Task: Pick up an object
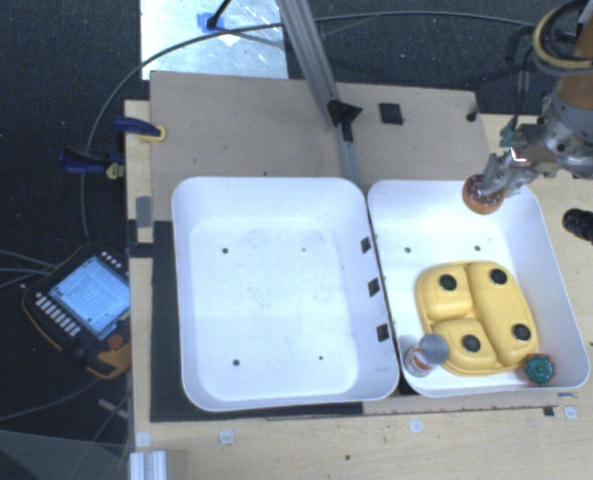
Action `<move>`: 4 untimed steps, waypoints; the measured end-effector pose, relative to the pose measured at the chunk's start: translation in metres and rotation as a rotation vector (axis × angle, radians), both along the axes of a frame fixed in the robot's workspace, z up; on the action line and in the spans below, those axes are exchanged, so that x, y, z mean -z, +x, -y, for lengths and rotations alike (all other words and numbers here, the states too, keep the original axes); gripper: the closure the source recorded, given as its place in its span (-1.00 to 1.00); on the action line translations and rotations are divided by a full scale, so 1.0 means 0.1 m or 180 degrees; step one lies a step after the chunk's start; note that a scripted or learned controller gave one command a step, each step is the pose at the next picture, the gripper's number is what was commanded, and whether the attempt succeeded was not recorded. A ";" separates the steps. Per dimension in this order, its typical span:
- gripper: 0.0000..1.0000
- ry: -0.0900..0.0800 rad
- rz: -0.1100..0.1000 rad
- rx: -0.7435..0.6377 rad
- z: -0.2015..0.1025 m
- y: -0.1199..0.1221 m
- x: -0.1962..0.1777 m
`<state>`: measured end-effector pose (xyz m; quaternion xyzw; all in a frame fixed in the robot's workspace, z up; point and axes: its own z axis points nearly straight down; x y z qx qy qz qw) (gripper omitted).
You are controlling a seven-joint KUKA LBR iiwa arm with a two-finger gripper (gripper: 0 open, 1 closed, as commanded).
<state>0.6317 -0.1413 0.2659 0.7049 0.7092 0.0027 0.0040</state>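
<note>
My gripper hangs over the back edge of the right bin, reaching in from the upper right. A small round orange-brown object sits between its fingertips, and the gripper is shut on it. Further forward in the same bin lies a big yellow block with dark round holes. A small grey-capped bottle rests against the block's front left corner. A teal ball sits in the bin's front right corner.
The left bin stands beside the right one, joined to it by black clips. A slanted metal pole rises behind the bins. A handheld pendant and cables lie off the bench to the left.
</note>
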 end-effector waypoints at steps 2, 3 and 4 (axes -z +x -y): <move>1.00 0.0009 -0.0026 -0.0009 -0.45 -0.07 -0.30; 1.00 0.0012 -0.0032 -0.0013 -1.04 -0.24 -0.13; 1.00 0.0010 -0.0027 -0.0010 -1.49 -0.33 0.00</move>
